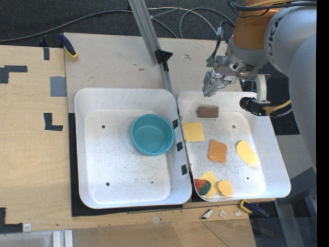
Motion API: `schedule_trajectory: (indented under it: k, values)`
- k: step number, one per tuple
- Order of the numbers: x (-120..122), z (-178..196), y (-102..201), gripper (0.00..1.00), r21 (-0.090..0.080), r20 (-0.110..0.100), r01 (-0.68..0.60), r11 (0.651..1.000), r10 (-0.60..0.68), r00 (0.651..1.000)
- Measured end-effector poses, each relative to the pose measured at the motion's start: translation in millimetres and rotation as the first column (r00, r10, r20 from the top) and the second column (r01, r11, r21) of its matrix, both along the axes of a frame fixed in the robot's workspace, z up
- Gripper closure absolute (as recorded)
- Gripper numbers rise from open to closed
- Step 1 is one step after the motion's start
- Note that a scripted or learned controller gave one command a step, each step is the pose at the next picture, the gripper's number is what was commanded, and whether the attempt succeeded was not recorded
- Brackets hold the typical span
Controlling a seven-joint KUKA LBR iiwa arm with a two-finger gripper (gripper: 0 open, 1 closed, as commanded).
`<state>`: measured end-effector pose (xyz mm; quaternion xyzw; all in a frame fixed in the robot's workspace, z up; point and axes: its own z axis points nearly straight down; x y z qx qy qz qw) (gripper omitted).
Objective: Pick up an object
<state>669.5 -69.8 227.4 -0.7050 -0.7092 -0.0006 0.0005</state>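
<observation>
From the overhead camera I see the gripper (209, 90) hanging over the far edge of the right bin (275, 163), near that bin's 11 o'clock corner. Its fingers look drawn close together with nothing between them. Just toward 6 o'clock from the fingertips lies a small brown block (207, 111), apart from them. Going on toward 6 o'clock, I find a pale yellow square (194, 131) by the bin's left wall, then an orange square (217, 151) near the middle, and a yellow oval piece (247, 153) at its 3 o'clock. At the near edge sit a yellow and red piece (206, 183) and a small orange round piece (224, 188), side by side. The left bin (87, 138) holds a teal bowl (151, 134), upright, toward its 2 o'clock.
</observation>
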Motion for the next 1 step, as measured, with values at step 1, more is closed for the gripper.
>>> schedule_trajectory:
  k: [1]
  values:
    - [-13.5, -8.5, 48.2, 1.00, 0.000, -0.004, 0.000, 1.000, 0.000, 1.000]
